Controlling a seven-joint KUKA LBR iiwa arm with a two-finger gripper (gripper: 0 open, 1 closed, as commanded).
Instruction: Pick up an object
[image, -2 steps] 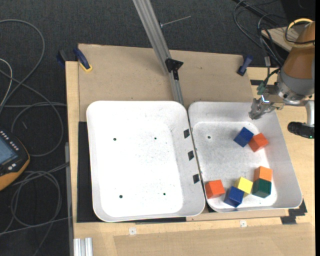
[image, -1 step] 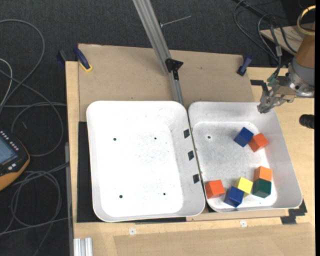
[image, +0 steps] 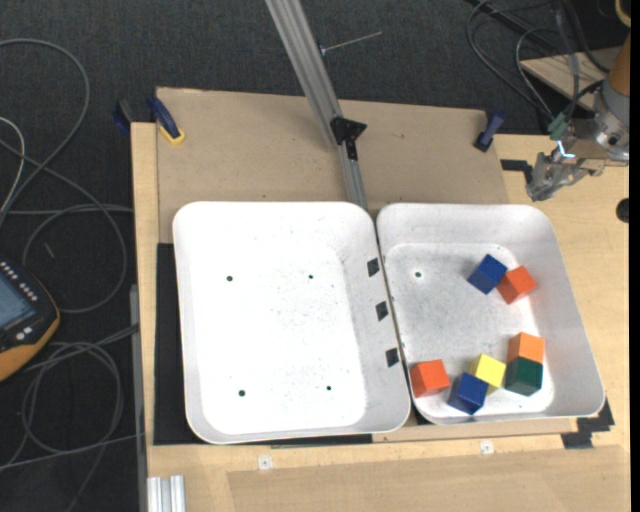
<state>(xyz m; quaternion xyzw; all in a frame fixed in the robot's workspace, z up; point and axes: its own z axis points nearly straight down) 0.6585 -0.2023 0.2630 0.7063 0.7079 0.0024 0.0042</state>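
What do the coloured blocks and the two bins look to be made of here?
Coloured blocks, such as the yellow block: probably painted wood or plastic; flat matte faces, crisp edges, no visible grain. Right bin and left bin: likely moulded plastic, smooth white, with rounded corners and scuffed, speckled floors.

Two shallow white plastic bins side by side on the bench: left bin (image: 200, 300), right bin (image: 570, 300).

Seven small coloured cubes, all in the right bin:
- Blue cubes, two: one at the far side (image: 487, 273), one at the near edge (image: 467, 392).
- Orange cubes, three: one touching the far blue cube (image: 516, 284), one near the right wall (image: 526, 347), one at the near left (image: 430, 377).
- Yellow cube, one (image: 490, 370).
- Dark green cube, one (image: 523, 377).

Blue clamps on the bench's far edge, two: left (image: 165, 118), right (image: 489, 130).

Grey metal pole slanting in from the top, one (image: 315, 85).
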